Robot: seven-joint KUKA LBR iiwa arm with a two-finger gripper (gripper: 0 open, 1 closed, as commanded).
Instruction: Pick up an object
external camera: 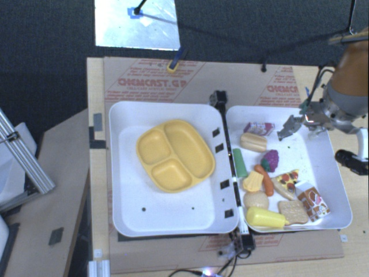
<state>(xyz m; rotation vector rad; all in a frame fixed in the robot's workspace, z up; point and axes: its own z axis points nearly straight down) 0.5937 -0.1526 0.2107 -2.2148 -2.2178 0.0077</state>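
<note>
Claw (291,128) hovering over the upper part of the right bin (340,180), just right of the small wrapped packet (258,128); open or shut — cannot tell, nothing visibly held. Toy foods crowding the bin's left side: bread roll (253,142), purple grapes (270,159), green pod (239,163), carrot (267,182), pizza slice (286,180), yellow banana (265,217), toast (293,212). Yellow 3-compartment tray (174,154) lying in the left bin (124,131). Both bins resting on the desk (95,79).

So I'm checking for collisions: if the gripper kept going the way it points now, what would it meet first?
Probably the hot dog. The gripper points left and down over the right bin, with the small packet close beside that line; depth is unclear.
</note>
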